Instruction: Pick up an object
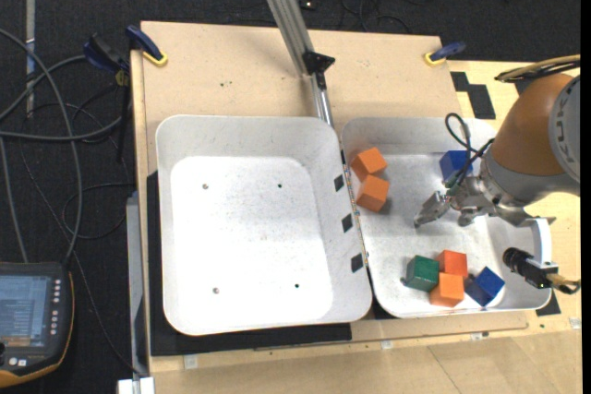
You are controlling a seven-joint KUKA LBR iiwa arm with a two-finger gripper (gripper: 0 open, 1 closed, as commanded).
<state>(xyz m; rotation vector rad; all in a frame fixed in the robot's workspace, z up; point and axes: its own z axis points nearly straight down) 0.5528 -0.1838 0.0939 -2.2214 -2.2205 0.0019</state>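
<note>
Seemingly mid-approach, the tool (434,209) hangs with fingers apart and holding nothing over the right bin (397,143), two orange blocks (371,180) just to its left, so the next move calls for centring over one and descending.

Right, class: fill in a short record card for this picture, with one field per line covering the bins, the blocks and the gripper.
bins: two white bins, left bin and right bin
upper blocks: two orange blocks touching, near the right bin's left wall
lower cluster: green block, orange blocks, blue block
other block: blue block by the arm
gripper: over the right bin's middle, nothing between its fingers
</note>
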